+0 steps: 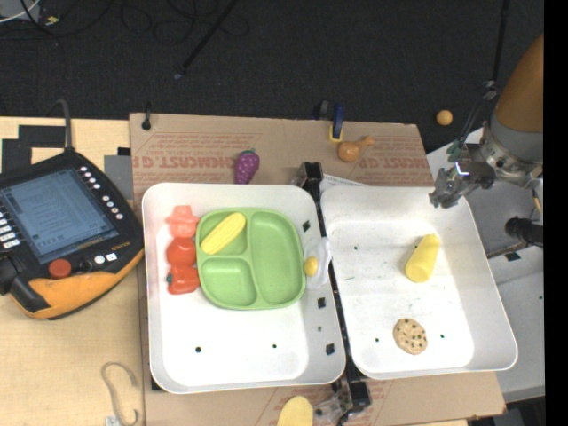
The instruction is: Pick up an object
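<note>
Yellow block [422, 258] in the right bin [497, 344] is not yet approached; gripper [446, 191] is poised above the rim, seemingly empty, finger spacing undeterminable. Descent is required.

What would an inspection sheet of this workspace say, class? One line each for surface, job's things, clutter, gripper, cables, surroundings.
Surface: cardboard sheet under two white bins, left bin and right bin.
Job's things: right bin holds a yellow block and a cookie; left bin holds a green tray with a corn cob in it, and a red toy beside it.
Clutter: purple grapes, orange pear, yellow lump outside the bins.
Gripper: gripper above the right bin's far right corner, carrying nothing.
Cables: black cables on the dark floor behind.
Surroundings: control pendant at left.
</note>
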`<state>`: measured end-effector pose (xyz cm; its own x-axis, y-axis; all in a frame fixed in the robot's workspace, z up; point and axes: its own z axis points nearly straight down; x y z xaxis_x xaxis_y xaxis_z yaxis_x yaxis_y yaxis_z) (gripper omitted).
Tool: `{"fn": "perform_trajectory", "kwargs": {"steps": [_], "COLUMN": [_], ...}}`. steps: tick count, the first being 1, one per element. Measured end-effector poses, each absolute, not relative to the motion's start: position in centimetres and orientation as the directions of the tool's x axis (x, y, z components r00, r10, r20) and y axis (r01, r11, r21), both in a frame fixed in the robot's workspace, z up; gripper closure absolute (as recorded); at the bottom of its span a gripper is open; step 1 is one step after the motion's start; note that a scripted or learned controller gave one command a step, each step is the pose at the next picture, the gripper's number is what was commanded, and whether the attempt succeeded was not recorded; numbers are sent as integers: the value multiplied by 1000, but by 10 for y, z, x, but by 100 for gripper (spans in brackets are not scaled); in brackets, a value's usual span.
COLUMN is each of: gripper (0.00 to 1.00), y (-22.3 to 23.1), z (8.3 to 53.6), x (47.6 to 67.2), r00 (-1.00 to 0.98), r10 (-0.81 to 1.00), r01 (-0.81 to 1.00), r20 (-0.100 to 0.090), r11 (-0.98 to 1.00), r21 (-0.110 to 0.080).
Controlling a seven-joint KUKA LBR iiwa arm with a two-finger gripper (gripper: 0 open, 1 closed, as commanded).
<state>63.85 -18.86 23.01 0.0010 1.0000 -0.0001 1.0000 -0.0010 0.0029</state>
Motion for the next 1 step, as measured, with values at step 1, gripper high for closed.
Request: {"fn": "perform_trajectory", "kwargs": {"steps": [1], "gripper": [100], "y": [-136], "z": [239], "x": [631], "r00": [-3], "r10": [1000], "r01": [1000], "r20": [3], "r11": [3], "r21": [-2]}}
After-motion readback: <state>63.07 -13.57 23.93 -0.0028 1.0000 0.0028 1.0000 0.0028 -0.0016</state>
